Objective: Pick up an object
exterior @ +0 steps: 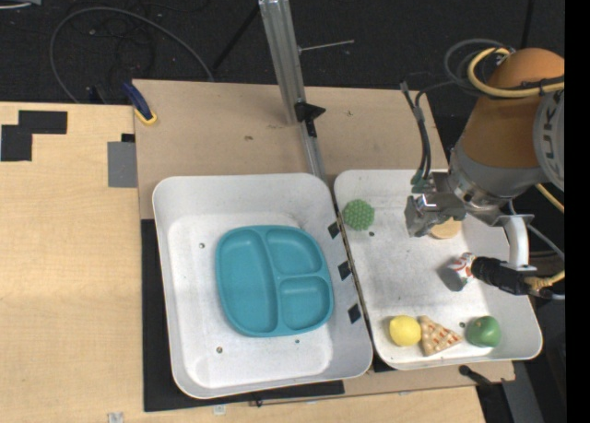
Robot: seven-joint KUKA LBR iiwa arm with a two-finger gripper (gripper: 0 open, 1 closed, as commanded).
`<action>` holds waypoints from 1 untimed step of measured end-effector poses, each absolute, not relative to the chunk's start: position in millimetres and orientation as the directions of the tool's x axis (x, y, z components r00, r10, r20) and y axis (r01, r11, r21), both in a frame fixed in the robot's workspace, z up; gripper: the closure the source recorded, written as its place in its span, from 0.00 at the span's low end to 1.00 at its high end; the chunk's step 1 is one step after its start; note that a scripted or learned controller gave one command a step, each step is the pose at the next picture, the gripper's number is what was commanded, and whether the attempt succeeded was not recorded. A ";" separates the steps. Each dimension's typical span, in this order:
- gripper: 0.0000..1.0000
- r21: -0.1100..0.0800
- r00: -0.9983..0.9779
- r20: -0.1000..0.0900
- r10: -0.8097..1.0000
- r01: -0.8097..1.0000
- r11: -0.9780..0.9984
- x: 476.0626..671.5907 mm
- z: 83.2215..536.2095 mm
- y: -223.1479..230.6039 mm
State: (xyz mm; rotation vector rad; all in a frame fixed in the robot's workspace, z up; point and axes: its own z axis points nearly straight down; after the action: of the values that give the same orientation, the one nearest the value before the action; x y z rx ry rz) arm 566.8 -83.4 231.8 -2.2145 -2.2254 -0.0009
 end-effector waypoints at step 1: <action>1.00 -0.002 -0.005 0.002 1.000 1.000 0.005 579.1 235.1 -40.9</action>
State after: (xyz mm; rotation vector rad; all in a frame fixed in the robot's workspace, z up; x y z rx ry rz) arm 579.1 -40.9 235.1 -2.2141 -2.2252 0.0001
